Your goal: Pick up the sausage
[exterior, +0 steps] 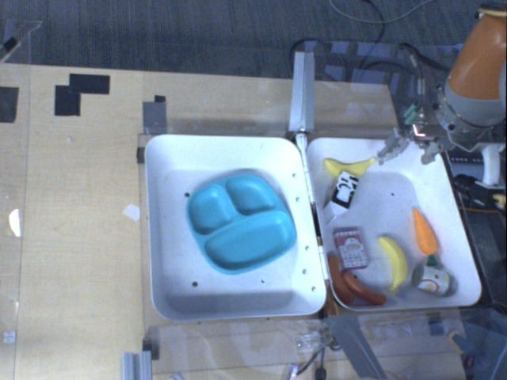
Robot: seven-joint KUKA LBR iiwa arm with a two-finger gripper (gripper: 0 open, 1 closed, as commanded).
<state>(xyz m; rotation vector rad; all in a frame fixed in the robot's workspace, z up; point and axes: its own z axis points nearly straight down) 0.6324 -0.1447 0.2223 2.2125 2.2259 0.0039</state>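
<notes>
The gripper (409, 150) hangs with jaws apart and empty, while the sausage (354, 286) lies well below-left of them, its long axis slanting down-right.

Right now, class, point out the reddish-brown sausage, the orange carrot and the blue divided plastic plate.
Reddish-brown sausage (354, 286): camera view, middle of its curved body.
Orange carrot (425, 232): camera view, middle of its tapered body.
Blue divided plastic plate (247, 241): camera view, floor of its largest compartment.
</notes>
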